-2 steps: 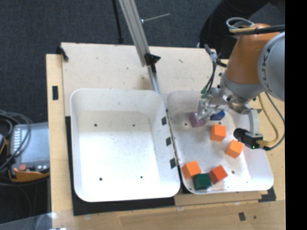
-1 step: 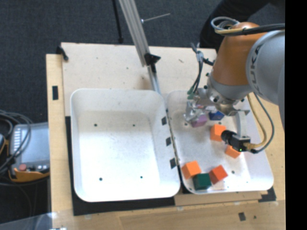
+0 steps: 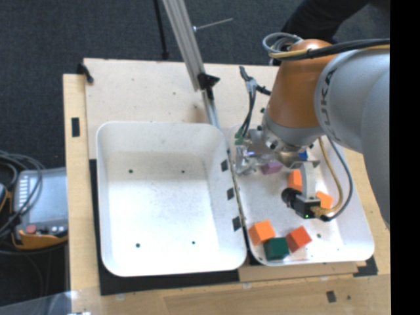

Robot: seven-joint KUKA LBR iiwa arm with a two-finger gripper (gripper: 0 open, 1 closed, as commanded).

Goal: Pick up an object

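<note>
My pincer (image 3: 252, 159) hangs low in the right bin (image 3: 354, 241), near its left wall, just beside a small purple block (image 3: 271, 168); I cannot tell its state, nor see anything held. Judging by that, the pick is not yet done; an orange cube (image 3: 262, 231), a green block (image 3: 276, 248) and another orange block (image 3: 299, 237) lie near the bin's front edge.

white bins: two, the left bin (image 3: 164, 195) and the right bin (image 3: 348, 235), side by side
orange blocks: two in plain sight near the right bin's front, one (image 3: 262, 231) lighter, one (image 3: 299, 237) redder; two more orange pieces (image 3: 296, 179) (image 3: 323, 199) under the arm, kind unclear
green blocks: one (image 3: 276, 248)
pale purple pieces: one (image 3: 271, 168), partly hidden by the arm
robot arms: one (image 3: 321, 90)
</note>
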